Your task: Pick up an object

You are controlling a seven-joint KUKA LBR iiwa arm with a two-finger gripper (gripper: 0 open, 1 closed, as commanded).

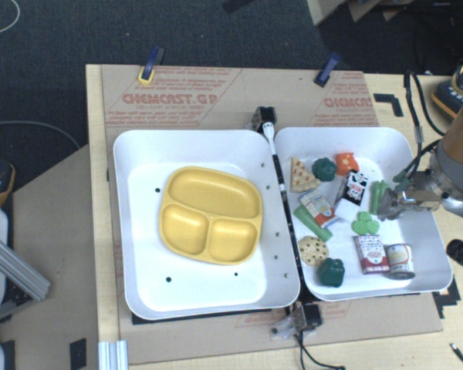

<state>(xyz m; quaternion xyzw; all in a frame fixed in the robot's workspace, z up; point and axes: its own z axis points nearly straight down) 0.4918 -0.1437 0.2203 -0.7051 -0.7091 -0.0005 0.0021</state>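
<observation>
The gripper (383, 204) hung low over the right bin (386, 141), near its right wall, with the arm (451, 177) reaching in from the right. Its tip was dark and small against the clutter, so whether it was wide, narrow or holding something could not be told. A green strip-like piece (379, 195) stood right at the tip, perhaps a toy vegetable, though contact was not clear.

Just below the tip lay a light green leafy toy (364, 223), and below that a red carton (370, 253) beside a small tin can (400, 260). To the left sat a black-and-white carton (356, 188) (cow-patterned, it seemed), an orange-red piece (346, 161), a dark green lump (323, 169) and a pizza slice (302, 175). Lower left were a small white packet (318, 206), a long green stick (313, 222), a cookie (312, 249) and a green pepper (330, 272).

The left bin (139, 206) touched the right bin along their shared edge and held a yellow divided plate (211, 215), lying flat near its middle. Both bins rested on a brown board (216, 99) with red lettering.
</observation>
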